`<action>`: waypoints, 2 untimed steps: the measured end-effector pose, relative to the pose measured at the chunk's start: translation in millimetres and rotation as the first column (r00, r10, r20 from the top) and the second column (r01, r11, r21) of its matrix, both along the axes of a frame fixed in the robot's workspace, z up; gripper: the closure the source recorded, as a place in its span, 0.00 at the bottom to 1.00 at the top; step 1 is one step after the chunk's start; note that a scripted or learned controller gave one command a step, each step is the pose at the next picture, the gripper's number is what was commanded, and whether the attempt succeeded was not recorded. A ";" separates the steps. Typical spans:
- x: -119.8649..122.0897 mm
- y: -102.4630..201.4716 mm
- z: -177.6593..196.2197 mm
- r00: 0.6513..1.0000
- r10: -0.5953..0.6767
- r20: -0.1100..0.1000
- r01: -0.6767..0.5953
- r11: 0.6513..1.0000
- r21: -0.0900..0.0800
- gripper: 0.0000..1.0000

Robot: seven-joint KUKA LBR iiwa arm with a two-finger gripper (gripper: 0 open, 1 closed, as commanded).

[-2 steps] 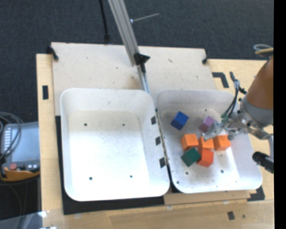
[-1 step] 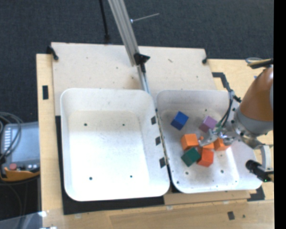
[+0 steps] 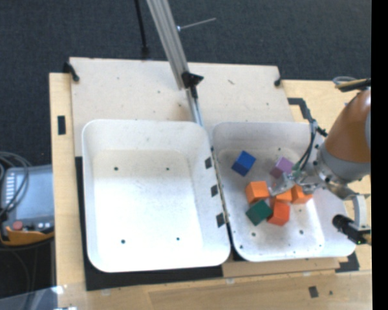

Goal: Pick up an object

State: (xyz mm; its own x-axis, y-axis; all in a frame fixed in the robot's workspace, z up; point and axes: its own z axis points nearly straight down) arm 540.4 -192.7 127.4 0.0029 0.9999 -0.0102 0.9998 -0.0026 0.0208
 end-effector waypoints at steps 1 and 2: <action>1.8 -1.0 10.7 1.000 -0.007 0.007 0.007 1.000 -0.001 1.00; 12.6 -6.8 67.0 1.000 0.006 -0.014 -0.006 1.000 0.008 1.00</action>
